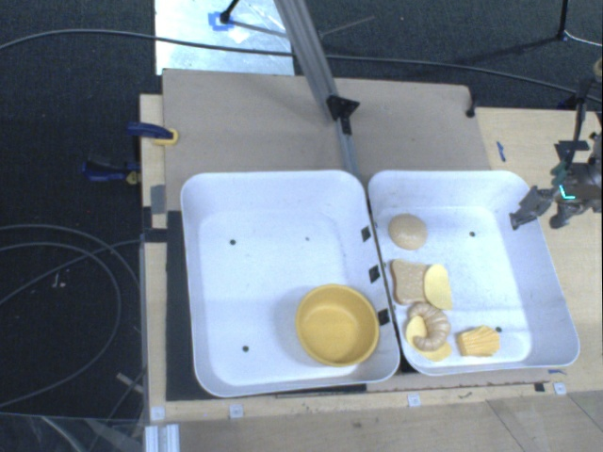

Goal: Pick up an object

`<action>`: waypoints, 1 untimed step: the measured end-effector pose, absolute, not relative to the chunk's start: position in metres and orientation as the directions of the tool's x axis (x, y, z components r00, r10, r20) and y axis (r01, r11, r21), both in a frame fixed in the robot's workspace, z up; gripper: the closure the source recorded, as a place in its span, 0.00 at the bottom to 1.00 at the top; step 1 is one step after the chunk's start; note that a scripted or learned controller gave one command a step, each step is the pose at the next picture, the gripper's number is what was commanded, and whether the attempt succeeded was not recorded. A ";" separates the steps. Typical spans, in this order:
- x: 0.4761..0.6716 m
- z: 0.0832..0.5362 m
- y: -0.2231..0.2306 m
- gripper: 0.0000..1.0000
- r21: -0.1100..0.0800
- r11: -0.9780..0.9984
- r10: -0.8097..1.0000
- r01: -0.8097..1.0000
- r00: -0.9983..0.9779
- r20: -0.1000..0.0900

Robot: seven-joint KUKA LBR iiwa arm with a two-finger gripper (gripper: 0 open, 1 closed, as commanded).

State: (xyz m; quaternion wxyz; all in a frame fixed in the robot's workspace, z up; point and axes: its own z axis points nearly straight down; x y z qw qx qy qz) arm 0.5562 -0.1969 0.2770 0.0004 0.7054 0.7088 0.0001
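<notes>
White bins [283, 191] on a brown board, dark carpet all around.
The gripper [546, 207] waits wide open, holding nothing, by the right bin's [542, 271] edge; the food pieces [429, 304] lie inside.

Look to the right edge of the frame, a little above mid-height: that is where your gripper [545, 210] sits. You see two dark grey fingers, one at the left [524, 209] and one just right of it, both pointing down and to the left with a clear gap between them and nothing in that gap. Above and to the right, the wrist body shows as a dark block with a small teal light on it. The arm beyond it is cut off by the frame's right side.
</notes>
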 end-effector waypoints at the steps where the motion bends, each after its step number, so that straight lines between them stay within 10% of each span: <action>1: 0.557 0.278 -0.197 0.00 0.002 0.005 1.000 1.000 -0.005 -0.001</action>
